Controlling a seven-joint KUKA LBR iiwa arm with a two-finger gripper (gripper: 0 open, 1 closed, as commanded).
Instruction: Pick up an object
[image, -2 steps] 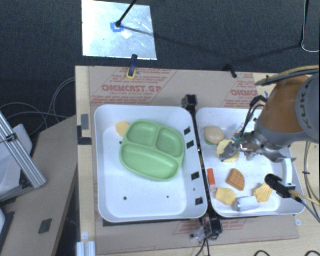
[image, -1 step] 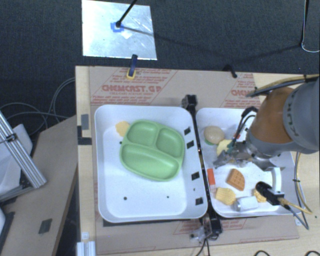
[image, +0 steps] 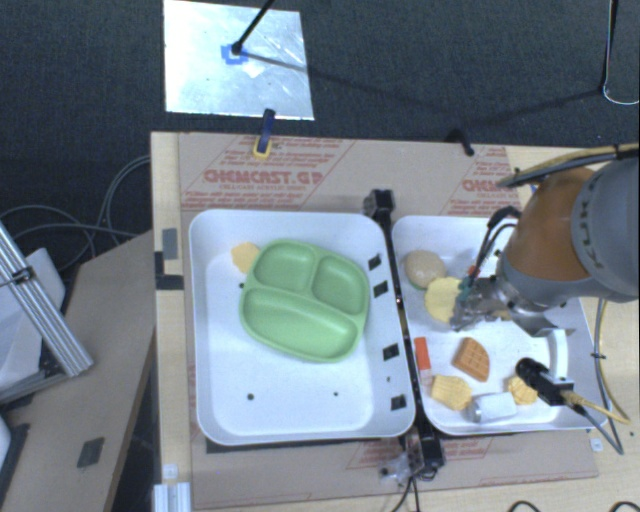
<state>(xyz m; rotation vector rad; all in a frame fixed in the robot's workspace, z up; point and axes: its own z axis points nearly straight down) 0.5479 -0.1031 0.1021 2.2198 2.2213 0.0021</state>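
Observation:
My gripper (image: 466, 306) is low in the right bin (image: 570, 425), at the right edge of a pale yellow piece (image: 440, 298). A beige round item (image: 423, 267) lies just above that piece. Below the gripper sits an orange waffle-like piece (image: 471, 358). Along the bin's front lie a yellow cracker (image: 451, 392), a white cylinder (image: 492, 406) and a small yellow chunk (image: 522, 391). A thin red stick (image: 422, 353) lies by the bin's left wall. The arm's grey and orange body (image: 560, 240) covers the bin's right part.
The left bin (image: 215, 400) holds a green divided plate (image: 304, 298) with a small yellow item (image: 244, 256) at its upper left corner. A black divider with clips (image: 390, 300) runs between the bins. A shiny sheet (image: 238, 62) lies beyond the bench.

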